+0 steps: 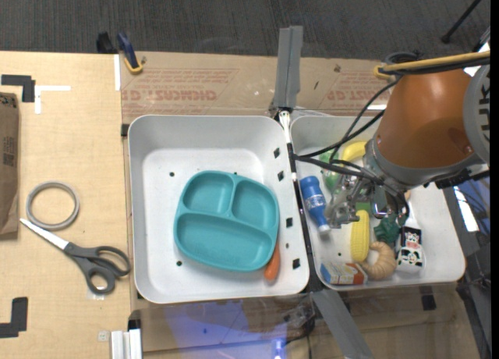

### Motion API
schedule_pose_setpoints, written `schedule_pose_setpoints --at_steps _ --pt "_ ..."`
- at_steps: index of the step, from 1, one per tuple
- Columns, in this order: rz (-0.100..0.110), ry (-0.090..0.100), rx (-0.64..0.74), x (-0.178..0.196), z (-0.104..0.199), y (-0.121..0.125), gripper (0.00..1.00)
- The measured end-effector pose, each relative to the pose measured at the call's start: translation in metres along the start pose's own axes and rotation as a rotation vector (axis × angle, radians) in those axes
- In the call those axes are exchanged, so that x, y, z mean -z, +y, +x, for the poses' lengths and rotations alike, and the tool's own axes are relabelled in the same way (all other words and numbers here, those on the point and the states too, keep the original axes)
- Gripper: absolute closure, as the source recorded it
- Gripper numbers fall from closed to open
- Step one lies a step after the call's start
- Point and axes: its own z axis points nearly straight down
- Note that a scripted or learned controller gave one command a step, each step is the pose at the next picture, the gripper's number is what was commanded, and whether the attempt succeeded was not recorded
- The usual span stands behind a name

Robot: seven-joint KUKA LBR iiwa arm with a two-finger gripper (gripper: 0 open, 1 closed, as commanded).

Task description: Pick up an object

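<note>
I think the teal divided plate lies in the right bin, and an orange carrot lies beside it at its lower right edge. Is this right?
Not quite. The camera view shows the teal divided plate in the left bin, not the right one. The rest holds: the orange carrot lies beside it at its lower right edge.

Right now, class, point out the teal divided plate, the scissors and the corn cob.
teal divided plate [226,225]: camera view, on its large lower compartment.
scissors [86,258]: camera view, by the pivot, above the grey handles.
corn cob [359,234]: camera view, mid-cob.

A robotics lab: a cardboard-topped bench [62,131] with white bins [156,139], tape roll [52,204] and scissors [82,256].
</note>
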Motion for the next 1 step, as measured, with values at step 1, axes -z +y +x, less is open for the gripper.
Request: schedule_pose_setpoints --at_steps 1 --pt "0.002 0.004 -0.300 -0.0998 -0.0019 -0.0609 1.00"
